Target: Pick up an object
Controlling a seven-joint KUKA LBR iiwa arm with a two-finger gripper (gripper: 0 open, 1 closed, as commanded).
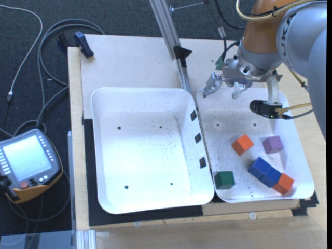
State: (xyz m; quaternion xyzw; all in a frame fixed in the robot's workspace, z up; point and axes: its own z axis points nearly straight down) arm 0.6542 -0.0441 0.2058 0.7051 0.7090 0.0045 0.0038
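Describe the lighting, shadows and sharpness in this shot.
Camera view: bright, even light washes out the white bin walls; the blocks cast only short soft shadows; the green cube looks crisp, while the tool and arm appear slightly soft.

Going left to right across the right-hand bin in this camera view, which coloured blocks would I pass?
Green block → orange cube → blue block → purple cube → a second orange block that touches the blue one. All lie in the right bin; the gripper hangs over its far end.
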